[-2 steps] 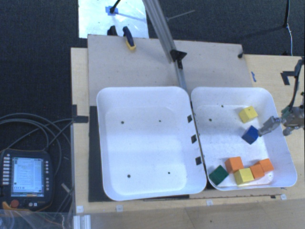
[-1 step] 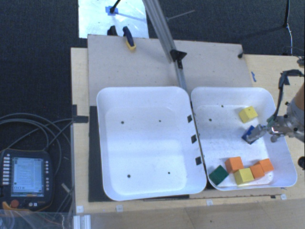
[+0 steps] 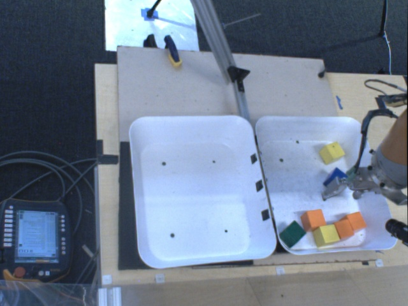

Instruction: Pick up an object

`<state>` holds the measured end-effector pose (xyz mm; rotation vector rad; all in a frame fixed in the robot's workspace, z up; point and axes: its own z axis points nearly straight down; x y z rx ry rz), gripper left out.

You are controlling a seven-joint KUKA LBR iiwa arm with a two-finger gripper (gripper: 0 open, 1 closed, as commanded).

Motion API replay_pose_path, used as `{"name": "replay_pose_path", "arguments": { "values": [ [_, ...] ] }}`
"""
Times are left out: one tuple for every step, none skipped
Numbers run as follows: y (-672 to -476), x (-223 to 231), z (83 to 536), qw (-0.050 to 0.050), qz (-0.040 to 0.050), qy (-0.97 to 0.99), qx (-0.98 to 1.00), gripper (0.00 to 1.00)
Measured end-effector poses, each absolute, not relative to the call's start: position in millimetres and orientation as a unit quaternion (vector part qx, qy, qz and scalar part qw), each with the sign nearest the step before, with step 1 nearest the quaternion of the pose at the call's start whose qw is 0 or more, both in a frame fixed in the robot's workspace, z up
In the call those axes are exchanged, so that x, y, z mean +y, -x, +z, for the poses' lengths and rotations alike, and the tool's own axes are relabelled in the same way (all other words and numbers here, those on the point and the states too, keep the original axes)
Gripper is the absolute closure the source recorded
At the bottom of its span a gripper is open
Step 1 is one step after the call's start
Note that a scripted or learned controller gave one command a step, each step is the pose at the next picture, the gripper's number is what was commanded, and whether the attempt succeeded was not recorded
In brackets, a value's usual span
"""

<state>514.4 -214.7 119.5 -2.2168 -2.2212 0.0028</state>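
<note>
The gripper [image 3: 339,187] hangs low over the right bin [image 3: 287,136] with a blue block [image 3: 334,175] right at its tip, though whether it is grasped cannot be told, so the pick looks unfinished and lifting remains.

Bright, even overhead light washes out the white bins [image 3: 197,129]; soft shadows, slightly grainy, mildly blurred throughout.

A black handheld control pendant with a lit screen [image 3: 35,238] lies on dark carpet left of the pale wooden bench [image 3: 280,81], grey cables [image 3: 57,171] looping above it. A yellow-and-blue clamp [image 3: 172,51] sits at the bench's far edge.
</note>
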Motion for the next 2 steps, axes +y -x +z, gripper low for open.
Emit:
{"name": "replay_pose_path", "arguments": {
  "values": [
    [-516.5, -215, 134, -0.002, -0.0007, 0.706, -0.709, 1.00],
    [-514.0, -210, 184, -0.003, -0.0014, 0.706, -0.709, 1.00]
  ]
}}
